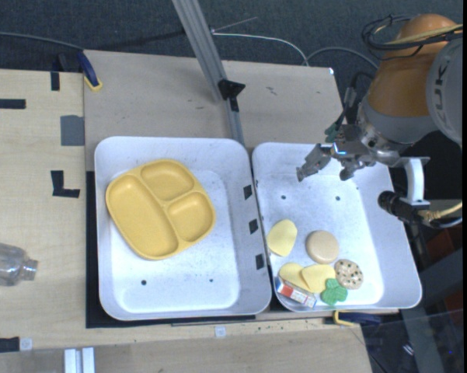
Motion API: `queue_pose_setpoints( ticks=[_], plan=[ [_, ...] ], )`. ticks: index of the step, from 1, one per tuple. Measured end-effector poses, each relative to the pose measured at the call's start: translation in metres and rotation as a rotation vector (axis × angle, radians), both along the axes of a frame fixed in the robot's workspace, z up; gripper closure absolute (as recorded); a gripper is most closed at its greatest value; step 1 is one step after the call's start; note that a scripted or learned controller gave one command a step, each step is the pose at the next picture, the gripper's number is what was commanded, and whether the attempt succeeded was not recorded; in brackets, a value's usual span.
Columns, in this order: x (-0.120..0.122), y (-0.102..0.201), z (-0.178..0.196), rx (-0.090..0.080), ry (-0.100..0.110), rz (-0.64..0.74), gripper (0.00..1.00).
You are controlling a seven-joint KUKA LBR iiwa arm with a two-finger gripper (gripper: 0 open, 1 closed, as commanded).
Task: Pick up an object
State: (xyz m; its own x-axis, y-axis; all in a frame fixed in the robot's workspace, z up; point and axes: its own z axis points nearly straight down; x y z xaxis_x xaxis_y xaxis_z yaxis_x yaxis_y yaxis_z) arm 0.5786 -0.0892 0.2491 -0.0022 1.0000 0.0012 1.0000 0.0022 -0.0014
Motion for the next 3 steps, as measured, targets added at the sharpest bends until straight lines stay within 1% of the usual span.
queue_pose_setpoints(
  ticks=[1, 2, 3],
  plan=[
    [-0.061, -0.019, -0.107, 0.000, 0.011, -0.005, 0.00],
    [-0.092, -0.006, -0.159, -0.006, -0.009, -0.003, 0.00],
    [-0.091, -0.004, -0.148, -0.003, -0.008, -0.002, 1.00]
  ],
)
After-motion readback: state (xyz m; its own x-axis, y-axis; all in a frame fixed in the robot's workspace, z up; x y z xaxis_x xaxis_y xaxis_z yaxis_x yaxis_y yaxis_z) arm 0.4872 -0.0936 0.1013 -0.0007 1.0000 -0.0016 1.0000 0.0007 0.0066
